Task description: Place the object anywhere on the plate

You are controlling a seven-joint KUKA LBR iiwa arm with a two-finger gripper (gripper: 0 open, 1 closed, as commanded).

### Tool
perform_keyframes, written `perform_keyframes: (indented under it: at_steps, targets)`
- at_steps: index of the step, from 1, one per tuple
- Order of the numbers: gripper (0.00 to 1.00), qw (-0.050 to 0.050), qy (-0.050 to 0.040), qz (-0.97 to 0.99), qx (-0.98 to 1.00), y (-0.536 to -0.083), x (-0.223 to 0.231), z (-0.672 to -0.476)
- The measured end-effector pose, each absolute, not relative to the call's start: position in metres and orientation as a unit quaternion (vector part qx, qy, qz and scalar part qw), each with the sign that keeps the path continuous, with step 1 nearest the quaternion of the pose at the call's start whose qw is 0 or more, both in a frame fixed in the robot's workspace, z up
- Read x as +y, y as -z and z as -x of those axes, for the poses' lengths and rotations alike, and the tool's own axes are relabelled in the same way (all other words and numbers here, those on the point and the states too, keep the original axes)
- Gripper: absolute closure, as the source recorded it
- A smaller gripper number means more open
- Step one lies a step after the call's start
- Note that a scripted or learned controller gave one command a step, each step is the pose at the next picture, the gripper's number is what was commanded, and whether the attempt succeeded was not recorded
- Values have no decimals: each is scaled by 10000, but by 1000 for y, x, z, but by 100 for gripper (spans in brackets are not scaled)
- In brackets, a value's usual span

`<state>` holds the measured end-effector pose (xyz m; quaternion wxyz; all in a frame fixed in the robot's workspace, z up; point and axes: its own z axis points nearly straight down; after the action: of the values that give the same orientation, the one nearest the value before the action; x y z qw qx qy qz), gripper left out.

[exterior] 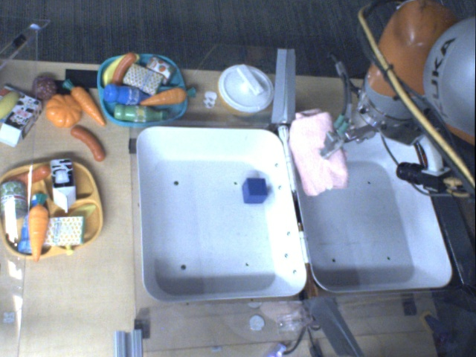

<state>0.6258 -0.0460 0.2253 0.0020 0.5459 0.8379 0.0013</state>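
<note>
A pink cloth [315, 161] hangs at the left side of the right bin [387, 251], overlapping the rim between the two bins. My gripper [329, 148] reaches in from the right, its narrow fingers pinched together on the cloth's right part. A small blue cube [255, 190] rests near the middle of the left bin [186, 251], well apart from the gripper. A yellow plate [91, 199] with toy food on it stands on the bench at the far left.
Behind the left bin stand a blue bowl [141, 111] full of toy food and a white lidded container [245, 88]. Loose toy vegetables [74, 110] lie at the back left of the bench. A grey post [281, 88] rises behind the bins' shared rim.
</note>
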Motion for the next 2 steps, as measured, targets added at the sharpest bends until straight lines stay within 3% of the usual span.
perform_keyframes:
  at_steps: [2]
  targets:
    - [100, 32, -15, -1726, 9850, -231, 54, -624]
